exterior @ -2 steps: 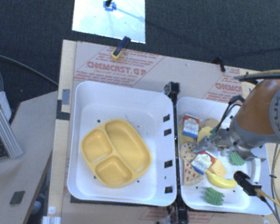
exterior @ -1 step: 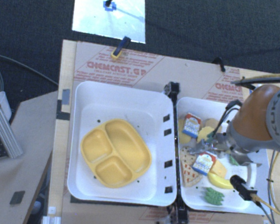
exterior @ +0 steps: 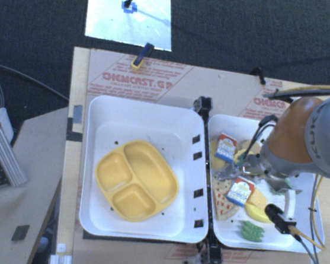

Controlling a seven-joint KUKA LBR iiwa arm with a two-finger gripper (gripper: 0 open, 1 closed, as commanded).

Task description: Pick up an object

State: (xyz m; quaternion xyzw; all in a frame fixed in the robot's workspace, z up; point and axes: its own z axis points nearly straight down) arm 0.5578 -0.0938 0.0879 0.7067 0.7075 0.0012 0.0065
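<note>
Hand (exterior: pixel 236 169) sits low in the right white bin (exterior: pixel 294 246), grip state unreadable. Nearest target: small white-blue carton (exterior: pixel 239 191), just below the hand, on the waffle-patterned wedge (exterior: pixel 223 205). Likely light, stiff; pinch across narrow sides.

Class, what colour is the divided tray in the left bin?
Yellow. The divided tray shows plainly in the camera view.

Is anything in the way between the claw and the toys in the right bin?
Nothing visible is. The claw is already down among the toys in the right bin, beside two small cartons.
</note>
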